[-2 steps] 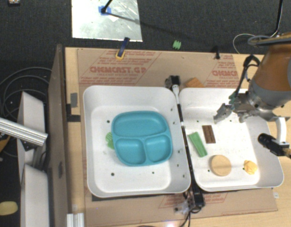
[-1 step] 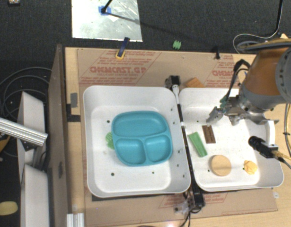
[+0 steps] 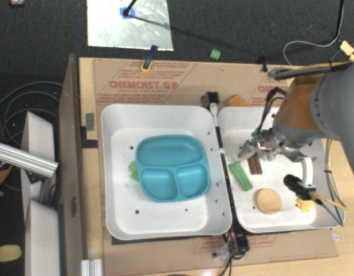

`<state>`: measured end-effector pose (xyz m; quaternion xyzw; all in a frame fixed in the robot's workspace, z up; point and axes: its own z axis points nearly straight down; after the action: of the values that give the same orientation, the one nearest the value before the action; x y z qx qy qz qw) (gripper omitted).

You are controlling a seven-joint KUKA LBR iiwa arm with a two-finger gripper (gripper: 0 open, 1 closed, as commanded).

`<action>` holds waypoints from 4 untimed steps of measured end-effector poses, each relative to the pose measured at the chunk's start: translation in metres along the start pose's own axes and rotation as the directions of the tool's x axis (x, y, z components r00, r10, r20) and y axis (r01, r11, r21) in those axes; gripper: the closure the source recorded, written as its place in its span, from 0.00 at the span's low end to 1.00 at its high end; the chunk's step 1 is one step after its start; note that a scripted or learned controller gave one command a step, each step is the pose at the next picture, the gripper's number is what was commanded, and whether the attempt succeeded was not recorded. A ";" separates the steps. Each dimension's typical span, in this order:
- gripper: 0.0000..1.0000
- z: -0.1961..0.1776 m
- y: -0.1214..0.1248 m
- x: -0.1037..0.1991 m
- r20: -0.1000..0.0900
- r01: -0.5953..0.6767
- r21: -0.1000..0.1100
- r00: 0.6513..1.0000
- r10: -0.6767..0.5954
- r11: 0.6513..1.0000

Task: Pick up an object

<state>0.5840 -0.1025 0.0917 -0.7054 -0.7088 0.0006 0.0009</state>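
My gripper [image 3: 256, 148] hangs low over the left half of the right bin [image 3: 280, 223]. Just below it lies a small brown block [image 3: 255, 165], and a green bar [image 3: 240, 175] rests slanted to the left of that block. A tan round bun-like thing [image 3: 268, 200] sits near the bin's front. I see nothing held in the gripper.
The left bin [image 3: 122, 154] holds a blue divided tray [image 3: 172, 167] with a green piece [image 3: 132, 168] peeking out at its left edge. An orange-brown block [image 3: 235, 101] lies behind the right bin's back rim. The arm covers the right bin's far right side.
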 end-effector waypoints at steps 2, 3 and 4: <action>1.00 -0.011 -0.030 -0.017 0.000 -0.006 0.001 1.000 0.006 1.000; 0.00 -0.011 -0.028 -0.016 0.000 -0.003 -0.003 1.000 0.003 1.000; 0.00 0.008 -0.019 -0.013 0.001 -0.001 -0.003 1.000 0.001 1.000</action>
<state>0.5652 -0.1159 0.0835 -0.7057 -0.7085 -0.0001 -0.0006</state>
